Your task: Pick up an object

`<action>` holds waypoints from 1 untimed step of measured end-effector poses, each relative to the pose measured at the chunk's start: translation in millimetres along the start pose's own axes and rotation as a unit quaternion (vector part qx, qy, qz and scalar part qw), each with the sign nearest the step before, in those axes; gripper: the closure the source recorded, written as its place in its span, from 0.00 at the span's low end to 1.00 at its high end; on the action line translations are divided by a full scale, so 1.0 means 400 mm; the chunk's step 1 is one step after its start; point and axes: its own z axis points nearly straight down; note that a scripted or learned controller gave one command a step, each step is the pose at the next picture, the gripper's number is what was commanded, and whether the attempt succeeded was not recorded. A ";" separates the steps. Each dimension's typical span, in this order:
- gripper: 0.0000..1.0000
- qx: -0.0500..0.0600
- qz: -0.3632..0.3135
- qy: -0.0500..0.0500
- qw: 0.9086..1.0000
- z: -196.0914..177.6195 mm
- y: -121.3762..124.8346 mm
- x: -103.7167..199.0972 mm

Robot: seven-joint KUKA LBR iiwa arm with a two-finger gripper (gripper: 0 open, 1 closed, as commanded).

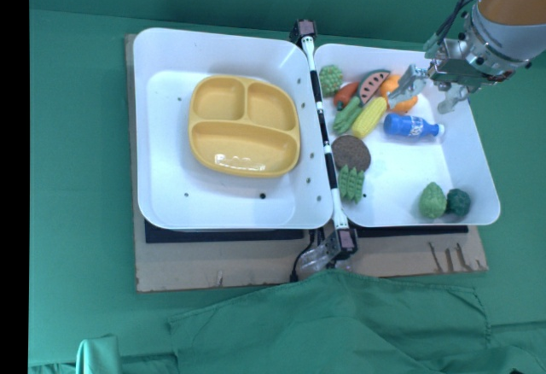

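Note:
My gripper (429, 90) hangs open over the far side of the right bin (472, 150), and I see nothing between its fingers. Its left finger (409, 78) is close above an orange toy piece (401, 97). A blue bottle (412, 126) lies on its side just in front of the gripper. To the left lie a watermelon slice (374, 84), a corn cob (369, 116), a green pod (347, 116), a red-orange piece (345, 93) and a knobbly green piece (331, 78).
A brown disc (351, 152) and a ridged green piece (351, 183) lie by the divider (322, 125). Two green lumps (432, 201) (458, 201) sit in the right bin's near corner. The left bin (162, 184) holds a yellow divided plate (245, 125).

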 end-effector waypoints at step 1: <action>0.00 0.002 0.002 -0.001 1.000 0.213 0.078 -0.129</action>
